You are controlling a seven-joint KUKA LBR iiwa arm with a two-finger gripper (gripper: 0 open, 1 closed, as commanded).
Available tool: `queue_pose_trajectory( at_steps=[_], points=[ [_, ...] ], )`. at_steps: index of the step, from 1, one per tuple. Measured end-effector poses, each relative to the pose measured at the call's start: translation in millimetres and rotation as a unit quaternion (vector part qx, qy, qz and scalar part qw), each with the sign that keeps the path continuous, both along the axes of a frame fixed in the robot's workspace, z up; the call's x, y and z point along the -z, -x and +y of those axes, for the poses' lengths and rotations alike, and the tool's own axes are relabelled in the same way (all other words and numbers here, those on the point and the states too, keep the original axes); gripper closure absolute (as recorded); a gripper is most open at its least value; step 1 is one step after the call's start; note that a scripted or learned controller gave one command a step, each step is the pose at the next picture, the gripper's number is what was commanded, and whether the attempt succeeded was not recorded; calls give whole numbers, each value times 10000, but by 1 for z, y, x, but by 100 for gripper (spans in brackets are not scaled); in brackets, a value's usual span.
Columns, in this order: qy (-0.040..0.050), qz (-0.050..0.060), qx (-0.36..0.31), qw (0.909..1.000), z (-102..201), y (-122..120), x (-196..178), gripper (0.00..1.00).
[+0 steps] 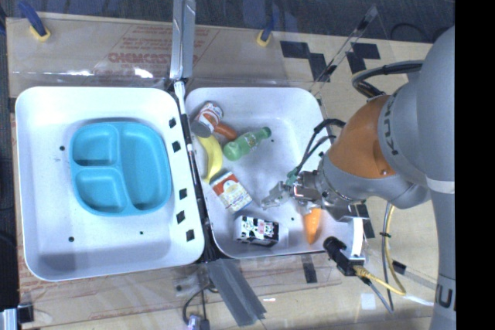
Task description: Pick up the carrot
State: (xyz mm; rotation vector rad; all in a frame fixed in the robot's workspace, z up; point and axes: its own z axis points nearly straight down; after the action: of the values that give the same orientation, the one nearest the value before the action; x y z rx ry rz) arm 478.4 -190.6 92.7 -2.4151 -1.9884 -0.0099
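The orange carrot [312, 226] lies in the right bin [255, 100] close to its front right corner, pointing toward the front rim. My gripper [288, 191] hangs low over the bin's right part, just above and to the left of the carrot. The arm's wrist hides the carrot's upper end. Whether the carrot touches the gripper is unclear from this angle.
The right bin also holds a can [207, 117], a banana [212, 156], a green bottle [247, 142], a red and white carton [231, 192] and a black and white box [257, 229]. A blue divided tray [121, 165] sits in the left bin [46, 243].
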Motion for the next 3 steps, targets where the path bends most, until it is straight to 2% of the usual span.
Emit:
queue_pose_trajectory(
  at_steps=[1,2,3],
  points=[
    [-22,6,-230,9997,-4,0,1,0],
    [65,-19,-864,9962,-15,-2,-137,0],
    [58,-4,-788,9969,15,2,2,0]
  ],
)
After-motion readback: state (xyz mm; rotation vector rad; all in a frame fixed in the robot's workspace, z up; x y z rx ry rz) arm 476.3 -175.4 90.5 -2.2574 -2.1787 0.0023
